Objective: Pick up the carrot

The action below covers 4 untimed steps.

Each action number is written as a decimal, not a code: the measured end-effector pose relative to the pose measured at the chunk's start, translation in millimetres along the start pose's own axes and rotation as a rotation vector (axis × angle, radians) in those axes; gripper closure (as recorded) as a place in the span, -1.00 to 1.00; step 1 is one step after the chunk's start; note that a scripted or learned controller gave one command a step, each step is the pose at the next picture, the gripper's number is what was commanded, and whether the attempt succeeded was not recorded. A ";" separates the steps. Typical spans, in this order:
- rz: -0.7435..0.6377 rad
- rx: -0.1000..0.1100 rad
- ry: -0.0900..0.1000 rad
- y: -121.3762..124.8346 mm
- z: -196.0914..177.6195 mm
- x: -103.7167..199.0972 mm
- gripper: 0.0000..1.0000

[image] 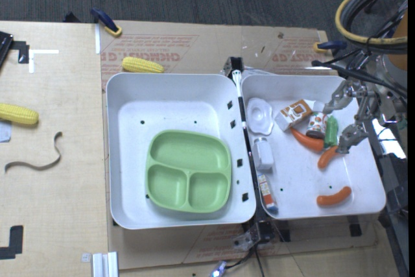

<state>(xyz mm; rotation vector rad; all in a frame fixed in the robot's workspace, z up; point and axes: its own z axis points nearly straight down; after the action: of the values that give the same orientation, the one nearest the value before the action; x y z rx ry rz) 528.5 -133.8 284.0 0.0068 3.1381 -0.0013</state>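
Three orange pieces lie in the right bin (363, 172). A long tapered one (303, 137) lies partly under a small carton, a short one (326, 157) lies just below it, and a rounded one (334, 196) lies near the front wall. I cannot tell for sure which is the carrot; the tapered one looks most like it. My gripper (345, 119) hangs over the bin's right side, open, with its fingers (353, 135) spread wide and nothing between them. Its lower finger ends close to the short orange piece and a green item (331, 130).
The right bin also holds an orange-and-white carton (295, 113), a white cup (259, 115), a grey block (262, 156) and a tube (267, 194). A green divided plate (189, 170) sits in the left bin. Corn cobs (141, 64) lie on the bench. Cables (369, 10) hang at the right.
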 end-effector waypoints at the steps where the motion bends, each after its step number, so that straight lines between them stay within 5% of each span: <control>1: -0.003 -0.001 0.003 39.3 127.4 25.6 -1.00; 2: -0.241 0.000 0.001 26.1 192.1 50.8 -1.00; 3: -0.244 0.002 -0.003 26.7 182.8 49.0 1.00; 4: -0.345 0.000 -0.002 -31.7 191.6 18.5 1.00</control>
<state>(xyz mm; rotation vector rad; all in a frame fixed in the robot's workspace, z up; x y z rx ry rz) 510.5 -165.6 92.4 -0.5320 3.0907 -0.0020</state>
